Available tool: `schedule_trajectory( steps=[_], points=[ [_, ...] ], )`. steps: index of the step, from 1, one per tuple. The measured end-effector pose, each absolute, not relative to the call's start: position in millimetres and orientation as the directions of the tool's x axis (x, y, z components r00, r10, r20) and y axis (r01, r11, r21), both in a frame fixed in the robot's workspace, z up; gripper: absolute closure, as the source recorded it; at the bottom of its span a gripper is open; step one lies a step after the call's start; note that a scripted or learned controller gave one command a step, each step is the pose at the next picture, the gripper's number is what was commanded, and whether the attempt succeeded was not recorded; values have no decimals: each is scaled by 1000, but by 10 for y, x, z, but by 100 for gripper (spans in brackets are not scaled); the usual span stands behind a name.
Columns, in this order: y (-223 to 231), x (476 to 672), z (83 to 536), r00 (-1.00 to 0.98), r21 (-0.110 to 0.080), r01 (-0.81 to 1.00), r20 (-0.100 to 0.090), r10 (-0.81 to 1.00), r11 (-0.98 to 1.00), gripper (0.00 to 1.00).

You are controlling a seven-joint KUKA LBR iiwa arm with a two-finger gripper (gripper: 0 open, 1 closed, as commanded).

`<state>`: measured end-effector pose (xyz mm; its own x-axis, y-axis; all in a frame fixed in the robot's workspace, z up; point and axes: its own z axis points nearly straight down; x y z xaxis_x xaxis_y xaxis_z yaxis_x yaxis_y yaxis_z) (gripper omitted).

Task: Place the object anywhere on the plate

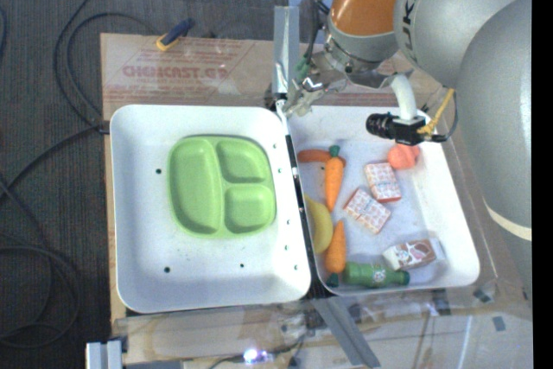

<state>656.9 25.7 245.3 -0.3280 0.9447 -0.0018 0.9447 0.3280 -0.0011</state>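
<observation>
Hand (304, 92) is observed above the upper edge between the two bins; whether its grip is apart or together cannot be told. Green plate (223, 185) is seen in the left bin (138, 272). Toy foods, including a carrot (333, 177), are located in the right bin (454, 251).

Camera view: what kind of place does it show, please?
Probably a robotics lab bench. A robot arm reaches over two white bins, one holding a green plate and one toy food such as a carrot; loose cables lie on the carpet.
</observation>
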Motion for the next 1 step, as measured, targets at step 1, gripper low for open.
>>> schedule_trajectory(
  steps=[1],
  points=[
    [182,5871,1830,-539,-2,842,2,842,539,100]
  ],
)
